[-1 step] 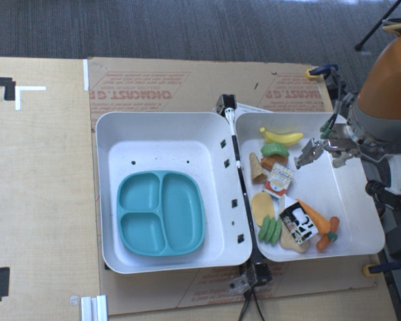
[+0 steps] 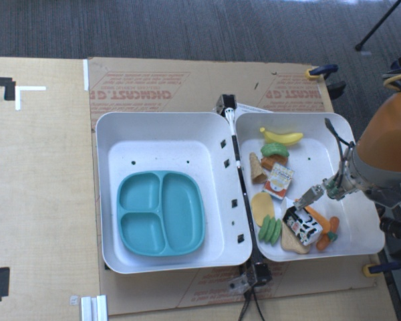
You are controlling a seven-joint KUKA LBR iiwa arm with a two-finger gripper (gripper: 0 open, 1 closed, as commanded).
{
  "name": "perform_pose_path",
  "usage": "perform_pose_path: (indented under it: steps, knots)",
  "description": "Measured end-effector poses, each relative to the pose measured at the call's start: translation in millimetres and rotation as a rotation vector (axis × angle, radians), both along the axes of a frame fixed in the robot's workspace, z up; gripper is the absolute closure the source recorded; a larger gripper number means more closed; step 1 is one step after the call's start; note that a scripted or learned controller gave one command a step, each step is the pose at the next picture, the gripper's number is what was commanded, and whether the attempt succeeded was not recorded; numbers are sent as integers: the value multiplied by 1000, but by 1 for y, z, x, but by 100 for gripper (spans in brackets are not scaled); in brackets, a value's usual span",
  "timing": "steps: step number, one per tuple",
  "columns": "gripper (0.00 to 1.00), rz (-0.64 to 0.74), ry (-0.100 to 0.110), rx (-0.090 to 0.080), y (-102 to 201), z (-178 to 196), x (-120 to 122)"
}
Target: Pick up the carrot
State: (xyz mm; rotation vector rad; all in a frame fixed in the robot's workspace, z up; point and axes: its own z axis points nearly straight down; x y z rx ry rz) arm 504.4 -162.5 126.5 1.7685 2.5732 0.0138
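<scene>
- We see the carrot [image 2: 319,219] in the right bin [image 2: 361,243], at its near right corner, just right of the black-and-white carton [image 2: 303,227]
- The claw [image 2: 310,196] hangs just above the carton, near the carrot; we cannot tell its opening
- A teal plate [image 2: 162,212] lies in the left bin [image 2: 154,129], well left of the carton

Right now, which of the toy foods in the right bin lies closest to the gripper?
The carrot, orange, just below the gripper at the bin's near right. The banana lies at the far edge, and the green peas sit further left.
</scene>
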Motion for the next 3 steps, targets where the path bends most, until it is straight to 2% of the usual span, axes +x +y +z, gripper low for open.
perform_pose_path:
  steps: [1,2,3]
  knots:
    - [0,-19,-35,-5,8,-14,-8]
    - [0,-139,-33,-1,9,-16,-9]
    - [0,-51,-37,-4,8,-15,-8]
